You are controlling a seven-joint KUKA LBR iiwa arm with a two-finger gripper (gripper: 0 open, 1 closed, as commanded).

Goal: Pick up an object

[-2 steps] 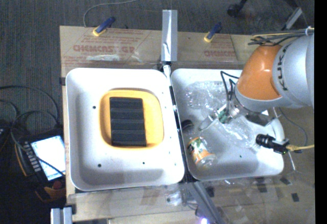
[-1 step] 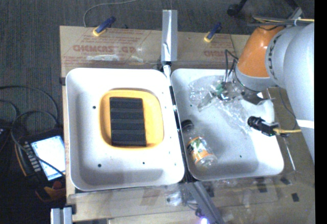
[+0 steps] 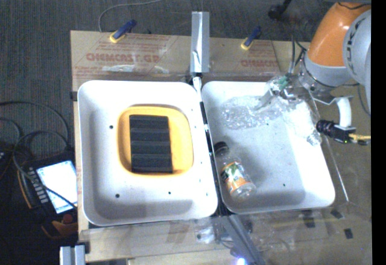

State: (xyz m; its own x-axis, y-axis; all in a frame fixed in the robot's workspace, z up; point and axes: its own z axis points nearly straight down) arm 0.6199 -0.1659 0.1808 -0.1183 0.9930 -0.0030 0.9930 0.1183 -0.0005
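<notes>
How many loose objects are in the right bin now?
2: a clear bottle lying near the front left, and crumpled clear plastic at the back. Something could be hidden beneath the plastic.

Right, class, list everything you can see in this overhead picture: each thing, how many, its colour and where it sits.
White bins: two, white, side by side on the bench.
Yellow tray: one, yellow with a black ridged insert, middle of the left bin.
Bottle: one, clear with dark cap and orange label, lying in the right bin near its front left.
Clear plastic wrap: one crumpled piece, transparent, back of the right bin.
Clamps: two, blue and yellow, on the board behind the bins.
Tablet: one, lit screen, on the floor left of the bench.
Arm: one, grey with orange band, over the right bin's back right corner.
</notes>
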